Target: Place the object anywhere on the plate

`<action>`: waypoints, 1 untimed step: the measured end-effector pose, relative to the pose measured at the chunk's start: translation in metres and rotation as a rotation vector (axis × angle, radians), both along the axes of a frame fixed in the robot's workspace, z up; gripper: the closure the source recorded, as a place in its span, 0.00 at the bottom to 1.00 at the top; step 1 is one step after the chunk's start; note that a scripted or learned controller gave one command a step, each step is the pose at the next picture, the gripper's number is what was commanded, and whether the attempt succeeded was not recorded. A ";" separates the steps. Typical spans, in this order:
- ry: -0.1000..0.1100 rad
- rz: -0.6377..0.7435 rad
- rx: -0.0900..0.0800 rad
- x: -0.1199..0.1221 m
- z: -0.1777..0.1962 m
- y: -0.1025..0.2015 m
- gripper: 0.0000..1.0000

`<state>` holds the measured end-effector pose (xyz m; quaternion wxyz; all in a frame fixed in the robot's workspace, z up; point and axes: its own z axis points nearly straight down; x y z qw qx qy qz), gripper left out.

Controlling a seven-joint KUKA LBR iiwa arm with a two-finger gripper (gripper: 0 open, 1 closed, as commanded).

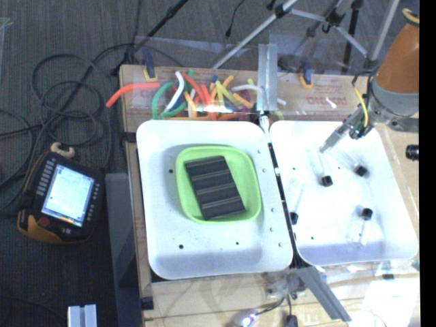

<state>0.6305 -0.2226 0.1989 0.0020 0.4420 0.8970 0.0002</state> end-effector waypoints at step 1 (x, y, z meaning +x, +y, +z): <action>0.000 0.000 0.000 0.000 0.000 0.000 0.00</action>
